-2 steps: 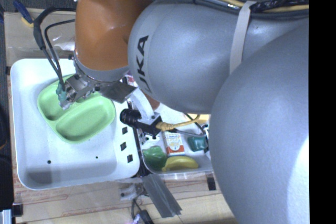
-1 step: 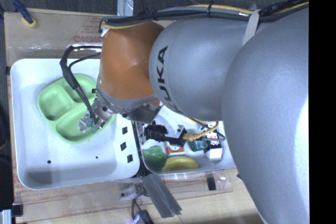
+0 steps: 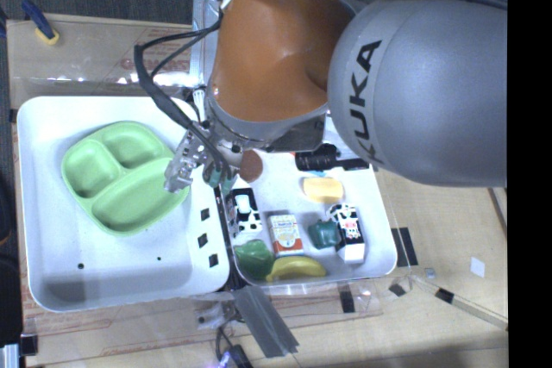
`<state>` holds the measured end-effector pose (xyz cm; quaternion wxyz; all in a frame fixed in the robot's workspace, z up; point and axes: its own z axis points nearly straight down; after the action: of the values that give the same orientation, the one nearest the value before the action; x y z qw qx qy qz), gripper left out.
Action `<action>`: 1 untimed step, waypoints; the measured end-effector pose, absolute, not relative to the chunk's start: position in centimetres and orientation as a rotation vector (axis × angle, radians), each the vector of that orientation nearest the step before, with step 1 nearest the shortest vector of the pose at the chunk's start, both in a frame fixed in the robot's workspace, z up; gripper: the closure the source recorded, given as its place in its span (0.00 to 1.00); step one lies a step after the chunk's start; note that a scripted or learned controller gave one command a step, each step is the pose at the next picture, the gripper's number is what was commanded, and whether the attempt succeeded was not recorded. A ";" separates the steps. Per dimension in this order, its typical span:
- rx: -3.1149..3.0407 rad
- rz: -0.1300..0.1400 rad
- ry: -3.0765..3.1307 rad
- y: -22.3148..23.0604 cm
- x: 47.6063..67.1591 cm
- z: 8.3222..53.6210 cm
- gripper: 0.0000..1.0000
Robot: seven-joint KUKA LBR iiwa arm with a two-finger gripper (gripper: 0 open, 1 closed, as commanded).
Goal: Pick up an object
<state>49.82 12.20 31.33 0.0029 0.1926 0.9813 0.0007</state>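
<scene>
My gripper [image 3: 195, 173] hangs below the orange wrist band, over the wall between the two bins and just off the right edge of the green divided plate [image 3: 121, 177]. Its fingers [image 3: 178, 174] stand apart with nothing between them. The right bin [image 3: 379, 258] holds a yellow block [image 3: 323, 189], a black-and-white cow-patterned carton [image 3: 348, 228], a second cow-patterned item [image 3: 247, 215], an orange carton [image 3: 285, 233], a teal object [image 3: 323, 233], a green object [image 3: 253, 254], a yellow banana [image 3: 297, 269] and a black marker [image 3: 321, 159].
The left bin [image 3: 52, 271] holds the green plate in its upper half. The grey arm body [image 3: 414, 73] covers the back of the right bin. A blue and yellow tool [image 3: 40, 21] lies on the bench at far left.
</scene>
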 end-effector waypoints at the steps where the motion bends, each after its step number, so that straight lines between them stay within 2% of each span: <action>1: 0.881 -0.007 3.021 19.0 47.4 22.3 1.00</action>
<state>47.45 18.99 22.34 -0.0028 0.2801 0.9600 -0.0021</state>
